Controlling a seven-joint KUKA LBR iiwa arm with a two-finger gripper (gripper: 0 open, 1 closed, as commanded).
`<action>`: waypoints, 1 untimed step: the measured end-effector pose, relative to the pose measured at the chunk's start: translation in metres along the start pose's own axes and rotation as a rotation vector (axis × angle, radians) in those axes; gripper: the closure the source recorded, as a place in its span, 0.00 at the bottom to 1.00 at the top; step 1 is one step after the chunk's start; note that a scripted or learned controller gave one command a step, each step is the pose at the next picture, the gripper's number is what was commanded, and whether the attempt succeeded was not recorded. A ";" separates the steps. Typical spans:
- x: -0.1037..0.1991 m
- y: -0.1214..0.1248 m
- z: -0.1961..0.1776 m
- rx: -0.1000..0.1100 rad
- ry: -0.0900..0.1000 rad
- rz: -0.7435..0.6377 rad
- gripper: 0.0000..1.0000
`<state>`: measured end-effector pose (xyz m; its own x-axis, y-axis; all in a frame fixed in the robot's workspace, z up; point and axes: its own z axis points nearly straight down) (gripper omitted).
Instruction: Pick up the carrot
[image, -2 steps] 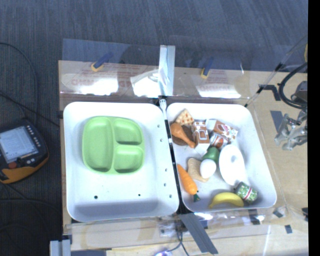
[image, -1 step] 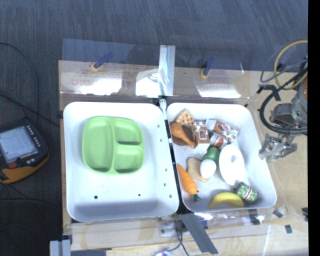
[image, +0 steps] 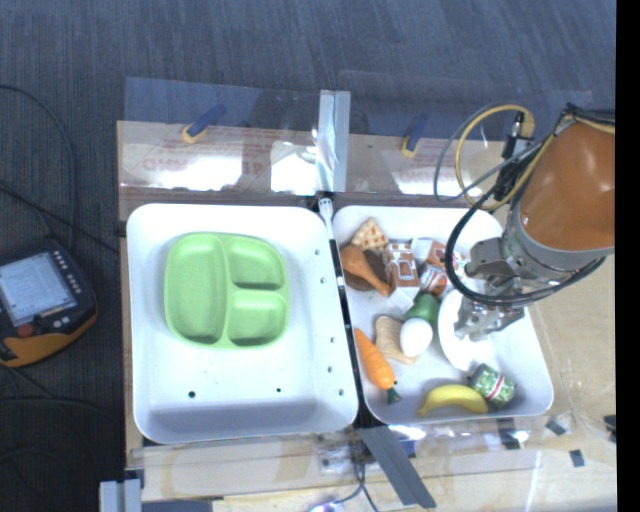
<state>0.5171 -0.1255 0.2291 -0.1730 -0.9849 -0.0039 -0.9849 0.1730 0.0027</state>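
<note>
Carrot (image: 376, 362) lies at left edge of right bin (image: 535, 352), by divider, green tip toward front, untouched. Banana (image: 452, 399) just right of carrot tip; green can (image: 493, 384) beside banana. White egg (image: 416, 336) and green bottle (image: 426, 306) behind carrot. Gripper (image: 482, 322) hovers over white plate (image: 452, 342) on bin's right side, well apart from carrot; finger opening cannot tell, nothing seen held. Green divided tray (image: 226, 289) in left bin (image: 180, 400).

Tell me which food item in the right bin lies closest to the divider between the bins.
The carrot: orange, slanted along the right bin's left wall, beside the banana.
</note>
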 end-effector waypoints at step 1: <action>0.045 0.025 0.009 0.002 0.002 0.124 1.00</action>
